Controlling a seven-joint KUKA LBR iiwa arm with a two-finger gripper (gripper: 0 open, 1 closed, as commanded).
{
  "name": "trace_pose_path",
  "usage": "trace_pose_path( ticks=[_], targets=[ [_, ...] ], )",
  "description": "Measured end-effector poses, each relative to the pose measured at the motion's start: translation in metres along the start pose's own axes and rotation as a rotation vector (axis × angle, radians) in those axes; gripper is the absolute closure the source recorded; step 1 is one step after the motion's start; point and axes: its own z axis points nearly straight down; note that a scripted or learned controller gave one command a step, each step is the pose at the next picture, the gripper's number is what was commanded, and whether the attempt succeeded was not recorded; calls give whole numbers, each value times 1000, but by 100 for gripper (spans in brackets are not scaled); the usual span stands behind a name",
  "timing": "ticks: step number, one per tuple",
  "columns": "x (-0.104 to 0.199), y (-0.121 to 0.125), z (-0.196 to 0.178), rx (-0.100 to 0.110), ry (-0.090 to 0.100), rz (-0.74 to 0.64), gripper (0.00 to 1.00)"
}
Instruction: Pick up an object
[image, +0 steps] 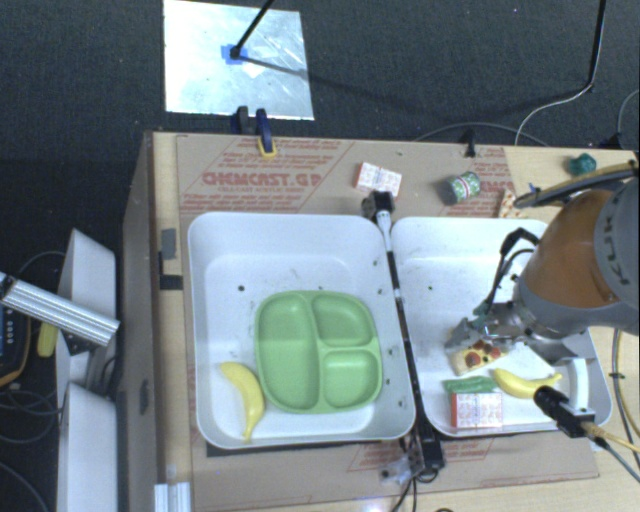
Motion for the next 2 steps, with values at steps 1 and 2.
trace_pose_path(
  ticks=[1, 2],
  targets=[
    [-25, 3, 31, -5, 1, -1, 0],
    [-25, 6, 19, -13, 0, -3, 100]
  ],
)
